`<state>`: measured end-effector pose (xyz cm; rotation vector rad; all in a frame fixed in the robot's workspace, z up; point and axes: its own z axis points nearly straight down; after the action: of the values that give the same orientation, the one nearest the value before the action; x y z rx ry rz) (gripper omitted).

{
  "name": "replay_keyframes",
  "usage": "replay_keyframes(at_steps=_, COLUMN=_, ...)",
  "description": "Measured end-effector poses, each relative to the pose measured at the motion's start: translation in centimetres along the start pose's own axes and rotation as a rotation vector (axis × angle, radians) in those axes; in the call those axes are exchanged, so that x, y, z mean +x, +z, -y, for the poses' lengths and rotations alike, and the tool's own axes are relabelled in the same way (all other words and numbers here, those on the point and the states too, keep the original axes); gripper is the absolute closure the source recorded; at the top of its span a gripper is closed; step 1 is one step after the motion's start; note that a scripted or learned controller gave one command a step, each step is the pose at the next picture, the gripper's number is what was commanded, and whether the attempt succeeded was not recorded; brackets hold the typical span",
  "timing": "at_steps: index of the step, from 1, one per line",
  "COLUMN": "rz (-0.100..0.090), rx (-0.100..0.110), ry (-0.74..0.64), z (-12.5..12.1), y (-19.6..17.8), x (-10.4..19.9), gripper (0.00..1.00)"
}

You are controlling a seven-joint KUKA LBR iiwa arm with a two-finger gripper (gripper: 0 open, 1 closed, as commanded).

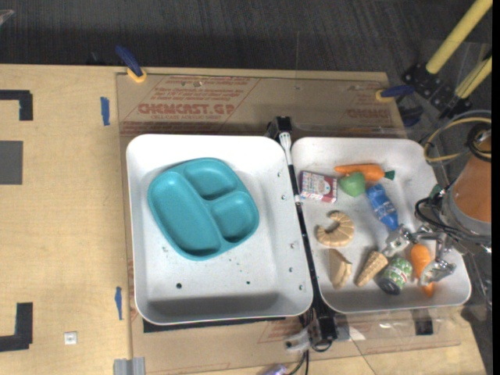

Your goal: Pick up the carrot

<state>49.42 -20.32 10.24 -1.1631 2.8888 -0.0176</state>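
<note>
An orange, tapered carrot (421, 258) lies near the front right corner of the right bin (447, 297), its thin tip (428, 289) pointing to the front. My gripper (422, 255) is down over it, with one metal finger (401, 241) to its left and the other (441, 269) to its right. The fingers stand apart and straddle the carrot, with a gap showing on each side. A second long orange piece with a green end (361, 169) lies at the back of the same bin.
A green can (397, 275), a cone (372, 267), a bread piece (340, 269), a croissant (336, 229), a blue bottle (382, 205), a green piece (353, 183) and a pink carton (317, 186) crowd the right bin. The left bin (148, 287) holds a teal divided tray (203, 207).
</note>
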Motion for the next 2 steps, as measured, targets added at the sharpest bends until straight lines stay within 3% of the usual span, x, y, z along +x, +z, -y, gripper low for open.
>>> replay_keyframes(at_steps=1, rz=0.012, rx=-0.027, ry=-0.351, z=0.15, y=1.18, x=0.03, gripper=0.0)
replay_keyframes(at_steps=2, rz=0.02, rx=-0.034, ry=-0.691, z=-0.77, y=1.16, x=0.32, gripper=0.0)
